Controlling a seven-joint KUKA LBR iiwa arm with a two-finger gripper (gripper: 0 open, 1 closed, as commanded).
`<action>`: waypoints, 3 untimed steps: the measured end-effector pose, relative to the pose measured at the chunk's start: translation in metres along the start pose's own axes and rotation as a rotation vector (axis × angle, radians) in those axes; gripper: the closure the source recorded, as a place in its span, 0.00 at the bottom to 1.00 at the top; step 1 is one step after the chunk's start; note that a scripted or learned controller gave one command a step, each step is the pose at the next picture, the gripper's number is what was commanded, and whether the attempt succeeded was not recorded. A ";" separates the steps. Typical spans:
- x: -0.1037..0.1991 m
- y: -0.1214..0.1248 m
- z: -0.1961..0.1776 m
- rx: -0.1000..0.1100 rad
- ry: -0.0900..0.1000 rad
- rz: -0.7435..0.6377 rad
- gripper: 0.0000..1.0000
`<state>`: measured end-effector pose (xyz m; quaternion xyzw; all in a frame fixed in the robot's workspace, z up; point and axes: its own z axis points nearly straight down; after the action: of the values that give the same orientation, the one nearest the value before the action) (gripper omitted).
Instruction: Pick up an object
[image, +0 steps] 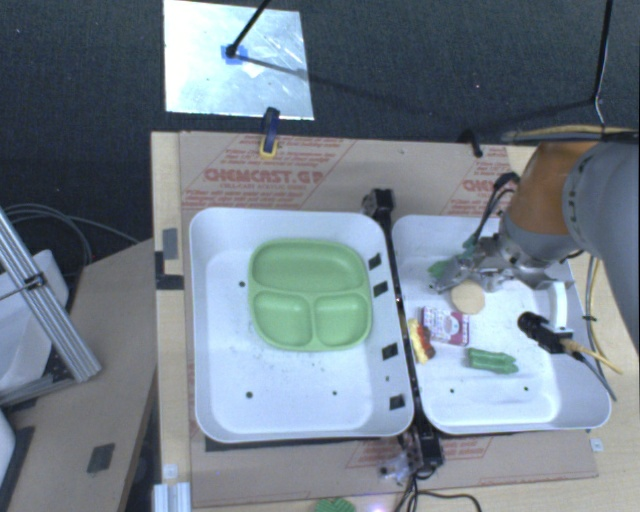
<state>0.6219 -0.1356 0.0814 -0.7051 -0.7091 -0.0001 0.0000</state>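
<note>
Small items (468, 328) in right bin (580, 400)

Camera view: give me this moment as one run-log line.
arm: over right bin | pincer: low, by round tan piece | nothing seen held | pink packet, green piece: on bin floor | green tray: left bin

The grey arm with its orange band (585, 200) runs off the right edge. Its metal gripper (470, 268) covers part of a small green item (440, 268) whose shape can't be made out. Print on the small pink-and-white packet (445, 326) is too small to read.
</note>
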 end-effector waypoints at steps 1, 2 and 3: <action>-0.001 0.001 -0.015 -0.006 -0.001 0.001 1.00; 0.085 -0.008 -0.109 -0.008 0.002 -0.006 1.00; 0.146 -0.003 -0.111 -0.002 0.003 -0.006 1.00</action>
<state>0.6182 0.0106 0.1922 -0.7032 -0.7110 -0.0019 0.0001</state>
